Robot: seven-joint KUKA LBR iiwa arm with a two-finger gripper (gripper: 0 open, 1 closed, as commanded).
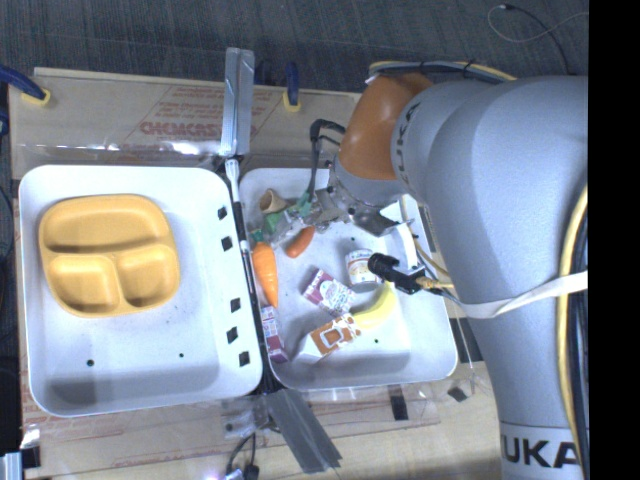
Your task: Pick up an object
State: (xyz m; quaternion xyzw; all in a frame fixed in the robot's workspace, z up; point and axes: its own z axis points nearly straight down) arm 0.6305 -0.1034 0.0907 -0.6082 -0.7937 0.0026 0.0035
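Arm reaches into the right bin [425, 363]. The gripper [322, 208] sits low at the bin's far-left corner, among a small orange item [299, 242] and green scraps; how it is set cannot be told. Nothing visibly lifted. Carrot [265, 273], banana [375, 306], small can [360, 266] and packets lie loose. Pick judged unfinished.

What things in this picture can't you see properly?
- Gripper: in the camera view the arm's wrist covers most of it, so its fingers can't be judged.
- Right bin: its far right corner sits under the big grey arm.
- Small can: label too small to read.
- Green thing by the carrot: too blurry to name.
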